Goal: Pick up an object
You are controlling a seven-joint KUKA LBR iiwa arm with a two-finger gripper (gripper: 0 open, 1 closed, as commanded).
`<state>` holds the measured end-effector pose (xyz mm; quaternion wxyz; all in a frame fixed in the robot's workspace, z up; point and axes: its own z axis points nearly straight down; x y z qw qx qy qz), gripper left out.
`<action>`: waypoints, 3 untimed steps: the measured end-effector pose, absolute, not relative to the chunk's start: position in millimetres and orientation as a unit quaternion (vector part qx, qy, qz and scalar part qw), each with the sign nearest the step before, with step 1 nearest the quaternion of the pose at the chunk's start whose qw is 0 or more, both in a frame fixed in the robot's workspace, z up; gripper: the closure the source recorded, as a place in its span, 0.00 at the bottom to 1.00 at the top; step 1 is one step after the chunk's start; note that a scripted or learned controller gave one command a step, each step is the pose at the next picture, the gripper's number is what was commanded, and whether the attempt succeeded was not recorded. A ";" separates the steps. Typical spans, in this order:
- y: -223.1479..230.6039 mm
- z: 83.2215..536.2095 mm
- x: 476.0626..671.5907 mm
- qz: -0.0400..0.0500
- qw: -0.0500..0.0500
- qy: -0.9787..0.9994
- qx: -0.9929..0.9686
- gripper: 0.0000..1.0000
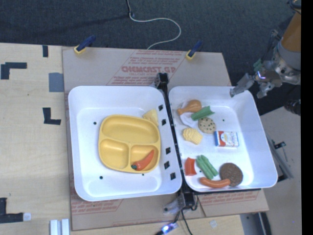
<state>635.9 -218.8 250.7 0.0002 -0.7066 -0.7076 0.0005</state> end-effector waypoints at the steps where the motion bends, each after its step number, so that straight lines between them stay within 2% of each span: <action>1: -210.0 202.4 638.0 0.002 0.002 -0.708 -0.706 0.00; 3: -215.0 98.6 639.6 0.002 0.002 -0.708 -0.706 0.00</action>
